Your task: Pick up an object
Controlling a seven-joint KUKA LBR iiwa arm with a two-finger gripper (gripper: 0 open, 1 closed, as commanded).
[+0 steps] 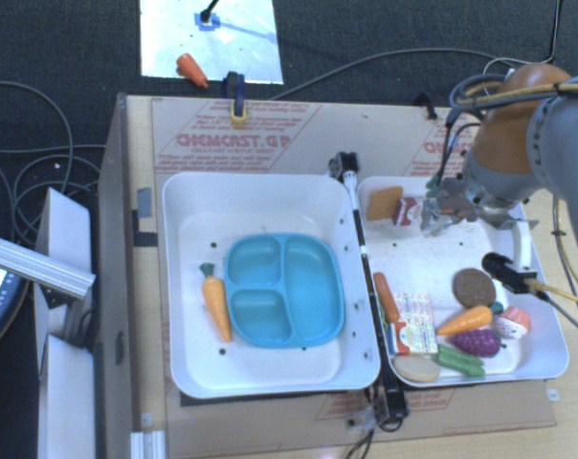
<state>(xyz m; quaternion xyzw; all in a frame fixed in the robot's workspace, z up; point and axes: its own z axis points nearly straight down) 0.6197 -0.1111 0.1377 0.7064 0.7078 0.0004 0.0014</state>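
Note:
My gripper [435, 218] hangs low over the far end of the right bin [555, 357], coming in from the right. Just left of it lie a small red and white packet [407, 210] and an orange bread slice [384, 202]; whether the gripper touches the packet is unclear. Nearer the front of that bin are a brown round patty [474, 285], a carrot [464, 320], purple grapes [478, 342], a green pea pod [458, 360], a red sausage [386, 297] and a printed snack packet [415, 321].
The left bin [179, 256] holds a blue divided plate [284, 290] with a second carrot [215, 301] beside it. A pale round biscuit [413, 369] and a red and white piece [513, 322] lie at the right bin's front. A black divider rail [364, 266] runs between the bins.

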